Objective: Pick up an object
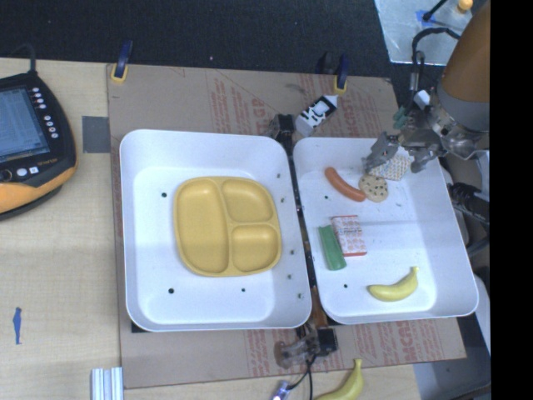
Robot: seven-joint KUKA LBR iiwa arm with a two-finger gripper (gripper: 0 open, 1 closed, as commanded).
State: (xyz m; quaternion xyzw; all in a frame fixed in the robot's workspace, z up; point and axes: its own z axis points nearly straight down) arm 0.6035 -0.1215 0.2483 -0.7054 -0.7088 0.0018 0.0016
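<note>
1 fixed camera looks down at a slant on 2 white bins (133, 223), from moderately near.

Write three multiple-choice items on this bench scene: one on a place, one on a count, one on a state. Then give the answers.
1. Where does the yellow divided tray lie?
A. left bin
B. right bin
C. on the bench outside both bins

2. How many bananas show?
A. one
B. two
C. four

3. How does the sausage lie?
A. flat on the bin floor
B. standing on end
C. hanging from the end effector

Answers: 1 A, it lies on the left bin's floor. 2 B, one in the right bin, one on the bench below. 3 A, it lies flat, apart from the end effector.
</note>
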